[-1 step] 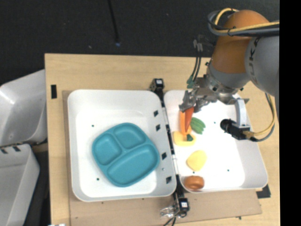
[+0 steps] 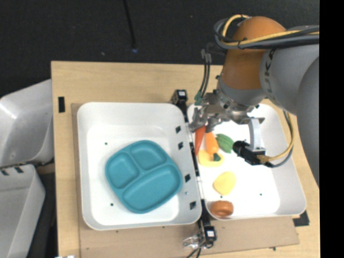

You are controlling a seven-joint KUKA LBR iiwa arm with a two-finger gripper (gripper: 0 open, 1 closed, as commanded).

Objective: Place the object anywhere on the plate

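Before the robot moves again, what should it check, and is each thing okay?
1. Plate ready: the blue plate lies flat in the left bin, nothing on it. Ok.
2. Gripper placed: the gripper hangs over the carrot by the wall between the bins. Ok.
3. Object held: cannot tell.
4. Neighbours apart: the carrot sits crowded against orange, green and yellow toy food. Not ok.
5. Other toys out of the way: the yellow piece and brown piece lie nearer the front. Ok.

Blue divided plate flat in left bin
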